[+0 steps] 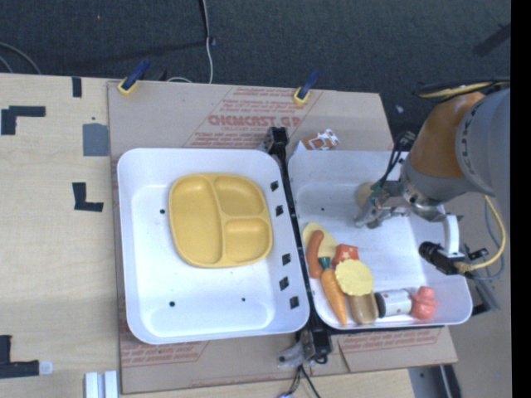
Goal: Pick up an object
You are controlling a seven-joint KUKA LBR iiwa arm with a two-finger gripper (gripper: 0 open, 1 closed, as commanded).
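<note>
The bench (50,222) has a pale wood-grain top with several black angle marks and one grey square patch on its left portion. A brown cardboard sheet (249,114) printed with red lettering lies on the bench, held at its far edge by two clamps, one yellow and blue (131,81) and one blue (306,87). Beyond the bench the floor (290,23) is dark grey, and a thin white cable (203,23) runs across it toward the cardboard.

Two white bins sit side by side on the cardboard, touching along a black divider strip. The left bin (141,297) holds a yellow compartment plate (221,220), lying flat in its upper middle.

The right bin (348,181) holds the toy food items, clustered at its near edge: an orange carrot (334,298), a red sausage piece (314,254), a yellow round piece (355,279), a small white-labelled can (395,304) on its side and a pink item (424,302) at the near right corner.

The arm enters from the right, with the gripper (371,215) low over the far half of the right bin, well apart from the food cluster. The state of the pincer cannot be determined at this resolution.
</note>
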